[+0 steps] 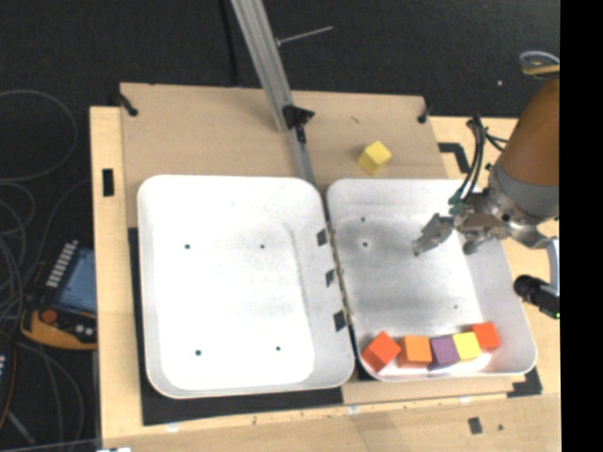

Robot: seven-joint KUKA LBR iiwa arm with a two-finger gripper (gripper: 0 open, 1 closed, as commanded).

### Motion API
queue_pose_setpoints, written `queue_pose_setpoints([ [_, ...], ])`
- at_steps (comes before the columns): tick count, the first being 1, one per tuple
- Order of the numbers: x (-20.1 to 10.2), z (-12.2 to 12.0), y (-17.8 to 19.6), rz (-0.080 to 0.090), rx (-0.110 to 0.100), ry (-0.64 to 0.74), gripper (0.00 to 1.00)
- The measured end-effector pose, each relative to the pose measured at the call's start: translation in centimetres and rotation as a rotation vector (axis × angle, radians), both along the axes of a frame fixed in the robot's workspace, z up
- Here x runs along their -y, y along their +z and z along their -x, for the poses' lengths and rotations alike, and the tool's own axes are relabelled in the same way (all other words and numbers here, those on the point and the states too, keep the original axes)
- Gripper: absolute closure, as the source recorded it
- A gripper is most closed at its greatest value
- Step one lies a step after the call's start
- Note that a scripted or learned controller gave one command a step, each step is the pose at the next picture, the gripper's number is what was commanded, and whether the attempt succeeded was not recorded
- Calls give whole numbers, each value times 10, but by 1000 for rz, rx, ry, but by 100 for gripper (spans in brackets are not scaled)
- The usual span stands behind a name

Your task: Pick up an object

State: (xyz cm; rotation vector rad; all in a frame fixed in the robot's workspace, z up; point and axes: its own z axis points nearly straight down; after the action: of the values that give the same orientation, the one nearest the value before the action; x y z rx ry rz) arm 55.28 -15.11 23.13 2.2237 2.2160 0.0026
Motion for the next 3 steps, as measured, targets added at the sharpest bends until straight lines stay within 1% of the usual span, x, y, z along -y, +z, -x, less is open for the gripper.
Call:
queue_pose_setpoints([
  [1,-46,54,-72,-4,-12,2,0],
  [2,-57,40,-136,3,0,2,0],
  [3,-1,56,-103,4,1,-1,0],
])
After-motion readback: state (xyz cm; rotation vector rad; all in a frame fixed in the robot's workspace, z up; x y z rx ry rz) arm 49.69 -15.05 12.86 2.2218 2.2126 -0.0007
